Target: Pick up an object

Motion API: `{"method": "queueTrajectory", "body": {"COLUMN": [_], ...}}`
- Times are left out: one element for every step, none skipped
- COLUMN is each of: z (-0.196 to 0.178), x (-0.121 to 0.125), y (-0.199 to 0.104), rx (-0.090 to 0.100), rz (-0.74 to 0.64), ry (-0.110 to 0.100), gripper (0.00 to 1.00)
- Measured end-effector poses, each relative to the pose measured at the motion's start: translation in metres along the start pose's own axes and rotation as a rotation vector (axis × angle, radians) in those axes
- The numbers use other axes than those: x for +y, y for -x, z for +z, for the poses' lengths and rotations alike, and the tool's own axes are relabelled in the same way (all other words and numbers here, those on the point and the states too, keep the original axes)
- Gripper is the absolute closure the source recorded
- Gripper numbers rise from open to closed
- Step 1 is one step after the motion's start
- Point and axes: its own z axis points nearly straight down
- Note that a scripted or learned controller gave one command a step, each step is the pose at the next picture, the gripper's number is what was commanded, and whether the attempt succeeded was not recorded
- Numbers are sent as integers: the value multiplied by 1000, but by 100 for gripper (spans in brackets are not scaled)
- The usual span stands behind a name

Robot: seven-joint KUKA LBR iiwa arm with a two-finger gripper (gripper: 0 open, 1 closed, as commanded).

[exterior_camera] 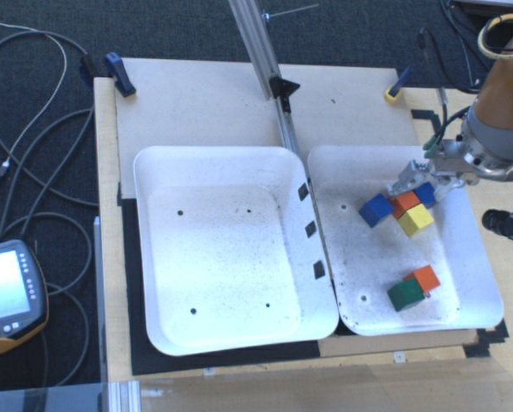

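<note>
We judged the small blocks (400, 209) rigid, light and smooth-faced, best gripped across two flat opposite sides. They lay clustered in the right bin (359, 256), with the tool (419, 177) just above them; its finger state we could not tell.

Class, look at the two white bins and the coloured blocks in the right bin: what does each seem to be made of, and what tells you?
White bins: probably moulded plastic, smooth, with rounded rims and corners; dark specks on the floors. Coloured blocks: solid, flat-coloured cubes with matte faces, possibly painted wood or plastic; the view cannot settle which.
</note>
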Motion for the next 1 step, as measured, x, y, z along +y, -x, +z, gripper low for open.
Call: {"method": "queueTrajectory", "body": {"z": [86], "x": [39], "y": [-43], "rx": [-1], "rz": [2], "ry": [0], "gripper": [0]}}
